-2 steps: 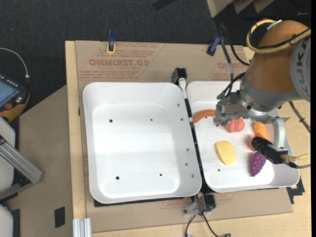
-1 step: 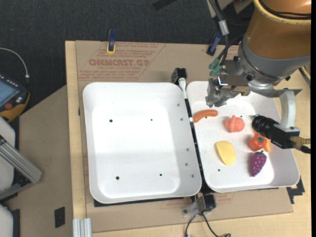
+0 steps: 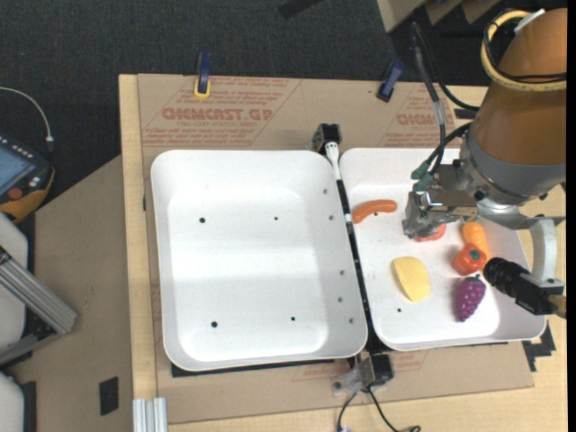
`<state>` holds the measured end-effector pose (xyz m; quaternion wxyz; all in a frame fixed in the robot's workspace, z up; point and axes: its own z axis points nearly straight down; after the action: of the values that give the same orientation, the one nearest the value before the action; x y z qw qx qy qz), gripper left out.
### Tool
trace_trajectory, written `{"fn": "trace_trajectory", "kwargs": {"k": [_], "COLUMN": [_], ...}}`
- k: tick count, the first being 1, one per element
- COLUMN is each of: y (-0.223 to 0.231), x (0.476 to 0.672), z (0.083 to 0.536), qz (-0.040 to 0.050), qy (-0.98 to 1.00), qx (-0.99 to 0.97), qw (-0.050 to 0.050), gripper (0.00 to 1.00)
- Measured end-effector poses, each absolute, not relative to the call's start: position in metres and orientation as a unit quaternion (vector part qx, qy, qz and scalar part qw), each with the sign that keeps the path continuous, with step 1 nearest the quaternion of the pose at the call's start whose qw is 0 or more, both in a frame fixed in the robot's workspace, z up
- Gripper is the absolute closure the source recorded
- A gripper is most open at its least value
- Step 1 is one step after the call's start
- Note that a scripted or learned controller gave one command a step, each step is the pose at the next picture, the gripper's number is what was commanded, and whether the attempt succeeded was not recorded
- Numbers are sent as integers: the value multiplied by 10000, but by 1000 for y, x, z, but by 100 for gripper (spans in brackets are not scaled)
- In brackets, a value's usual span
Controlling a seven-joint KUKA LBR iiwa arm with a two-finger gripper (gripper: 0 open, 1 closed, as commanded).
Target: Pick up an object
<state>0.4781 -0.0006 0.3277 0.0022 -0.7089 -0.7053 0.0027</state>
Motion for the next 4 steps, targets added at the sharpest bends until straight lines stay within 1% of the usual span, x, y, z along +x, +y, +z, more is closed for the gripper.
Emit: {"fn": "trace_trajectory", "kwargs": {"k": [1, 2, 3, 4], "y": [8, 20, -17, 22], "x": [535, 501, 487, 510], "z": [285, 346, 401, 319], "qz": [10, -25, -24, 31], "qy": [-7076, -7079, -7059, -7084], "qx": [-7066, -7063, -7083, -7058], "qw": [5, -18, -32, 34], "gripper": [100, 100, 100, 100]}}
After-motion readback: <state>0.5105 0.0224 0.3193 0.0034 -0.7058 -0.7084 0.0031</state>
